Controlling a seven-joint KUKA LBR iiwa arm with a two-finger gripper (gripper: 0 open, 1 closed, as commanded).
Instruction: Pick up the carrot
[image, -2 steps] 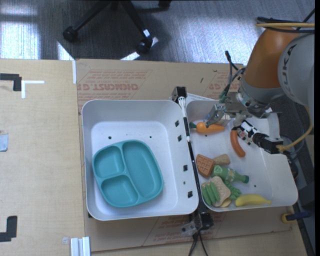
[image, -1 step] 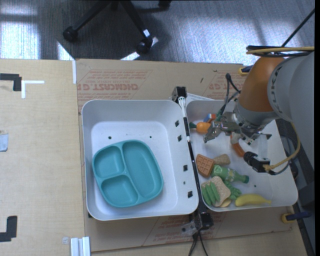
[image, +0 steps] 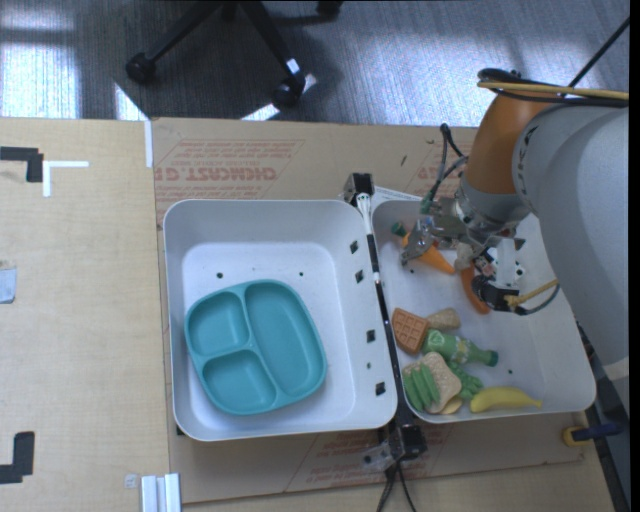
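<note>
The carrot (image: 438, 261), orange with a bit of green at its left end, lies in the back part of the right bin (image: 540, 350). My gripper (image: 432, 243) hangs low right over it, reaching down from the grey arm with its orange band (image: 495, 130). The wrist and cables cover part of the carrot, so I cannot make out whether the carrot is touched or gripped.
The right bin also holds a waffle (image: 408, 328), a green bottle (image: 462, 348), a banana (image: 505, 400) and a green bean piece (image: 428, 385) toward the front. A teal divided plate (image: 255, 345) lies in the left bin (image: 260, 235).
</note>
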